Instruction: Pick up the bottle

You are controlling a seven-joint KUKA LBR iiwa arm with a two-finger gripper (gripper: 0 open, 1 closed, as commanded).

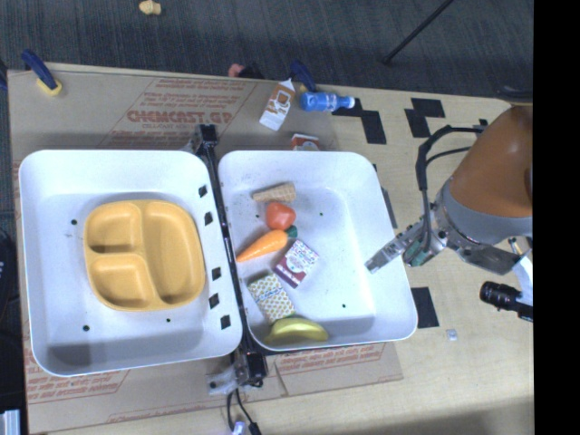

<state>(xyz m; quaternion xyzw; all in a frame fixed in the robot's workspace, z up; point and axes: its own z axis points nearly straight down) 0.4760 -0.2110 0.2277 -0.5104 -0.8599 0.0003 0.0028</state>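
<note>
The gripper (pixel 388 254) hung over the right bin's (pixel 362 320) edge (jaws, I couldn't tell). It needed to reach the bottle (pixel 323 102), far behind.

Dim, even light; soft, slightly blurred picture.

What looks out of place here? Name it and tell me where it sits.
The blue bottle lies on its side on the bench, beyond the far rim of the right bin, with a small carton beside it and another item against the rim. The other food items lie inside that bin. A yellow scrap lies on the floor.
</note>
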